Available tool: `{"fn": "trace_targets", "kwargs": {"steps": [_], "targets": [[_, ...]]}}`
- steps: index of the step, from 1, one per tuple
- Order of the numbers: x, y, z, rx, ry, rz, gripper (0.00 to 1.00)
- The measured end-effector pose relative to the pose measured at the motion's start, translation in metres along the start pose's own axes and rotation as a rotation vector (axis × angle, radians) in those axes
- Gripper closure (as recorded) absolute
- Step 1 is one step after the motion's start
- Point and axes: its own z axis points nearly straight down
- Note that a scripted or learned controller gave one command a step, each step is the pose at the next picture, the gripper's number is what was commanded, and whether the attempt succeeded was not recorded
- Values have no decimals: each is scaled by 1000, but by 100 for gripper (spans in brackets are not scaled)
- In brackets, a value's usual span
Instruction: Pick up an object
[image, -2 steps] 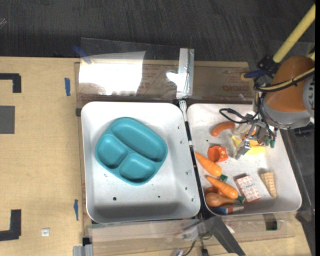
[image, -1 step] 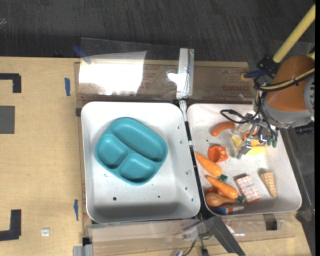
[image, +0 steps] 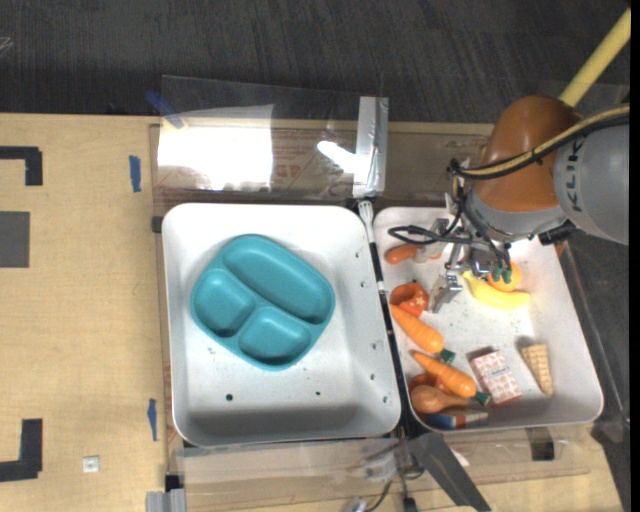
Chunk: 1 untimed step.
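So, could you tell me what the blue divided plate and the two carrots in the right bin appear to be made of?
The blue divided plate looks like moulded plastic with a matte finish: one even teal colour, rounded compartment ridges, soft highlights. The two carrots look like plastic toy food: uniform orange, smooth, slightly glossy, with green stub ends. Rubber or foam cannot be ruled out by look alone.

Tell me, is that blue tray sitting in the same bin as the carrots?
No, the blue tray lies in the left bin; the carrots lie in the right one.

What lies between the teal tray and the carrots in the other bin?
In the camera view, bare white floor of the left bin and the two bins' adjoining rims separate the teal tray from the carrots.
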Motion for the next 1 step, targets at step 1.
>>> {"fn": "trace_targets", "kwargs": {"steps": [1], "targets": [[19, -44, 0, 3, -9, -348, 0]]}}
